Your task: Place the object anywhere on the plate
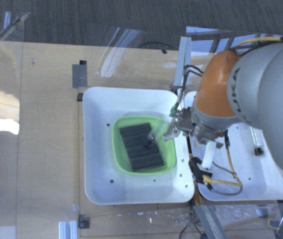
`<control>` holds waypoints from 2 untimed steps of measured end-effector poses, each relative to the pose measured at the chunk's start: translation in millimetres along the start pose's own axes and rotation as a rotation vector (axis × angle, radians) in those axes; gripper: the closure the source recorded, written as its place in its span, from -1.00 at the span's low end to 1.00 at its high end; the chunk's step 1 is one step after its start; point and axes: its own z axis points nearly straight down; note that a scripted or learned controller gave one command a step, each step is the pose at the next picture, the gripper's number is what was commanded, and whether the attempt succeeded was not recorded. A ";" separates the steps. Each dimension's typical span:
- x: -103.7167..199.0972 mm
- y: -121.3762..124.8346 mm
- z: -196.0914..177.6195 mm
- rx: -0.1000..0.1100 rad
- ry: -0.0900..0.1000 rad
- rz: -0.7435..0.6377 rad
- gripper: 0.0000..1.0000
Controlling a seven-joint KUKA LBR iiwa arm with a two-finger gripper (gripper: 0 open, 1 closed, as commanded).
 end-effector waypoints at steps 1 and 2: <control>-46.0 39.1 -1.3 -0.004 0.000 -0.004 -1.00; -44.3 40.8 -12.4 -0.010 0.002 -0.009 1.00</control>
